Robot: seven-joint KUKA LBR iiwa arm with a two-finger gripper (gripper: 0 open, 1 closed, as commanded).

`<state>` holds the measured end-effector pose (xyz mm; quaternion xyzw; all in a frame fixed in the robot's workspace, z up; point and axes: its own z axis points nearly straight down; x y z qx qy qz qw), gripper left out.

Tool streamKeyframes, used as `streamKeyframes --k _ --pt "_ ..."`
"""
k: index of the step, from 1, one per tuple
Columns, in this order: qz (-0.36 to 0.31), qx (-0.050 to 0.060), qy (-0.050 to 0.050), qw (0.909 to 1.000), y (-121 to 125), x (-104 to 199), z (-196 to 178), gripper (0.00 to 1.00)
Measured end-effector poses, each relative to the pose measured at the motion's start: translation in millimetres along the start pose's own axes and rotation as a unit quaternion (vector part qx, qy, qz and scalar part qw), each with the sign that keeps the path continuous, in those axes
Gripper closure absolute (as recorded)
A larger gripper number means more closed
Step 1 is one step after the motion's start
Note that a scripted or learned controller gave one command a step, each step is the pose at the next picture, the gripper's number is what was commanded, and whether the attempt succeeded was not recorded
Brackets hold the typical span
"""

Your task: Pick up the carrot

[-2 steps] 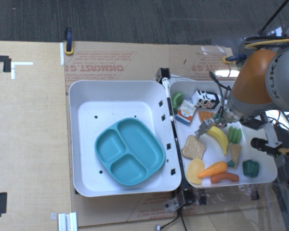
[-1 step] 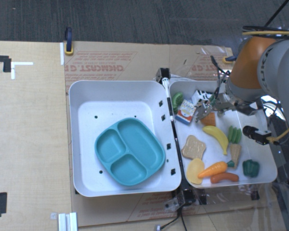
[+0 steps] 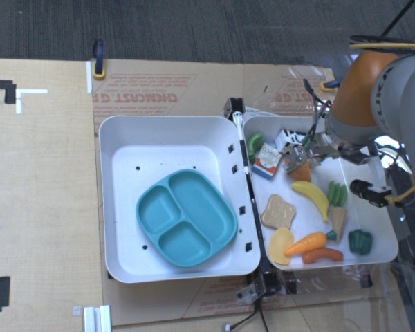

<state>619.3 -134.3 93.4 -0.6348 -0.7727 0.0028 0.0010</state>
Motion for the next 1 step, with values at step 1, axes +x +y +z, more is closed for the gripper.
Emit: streamKeyframes --k 1 --pt "0.140 0.001 0.002 0.9901 -16.4 40.9 5.1 1.00"
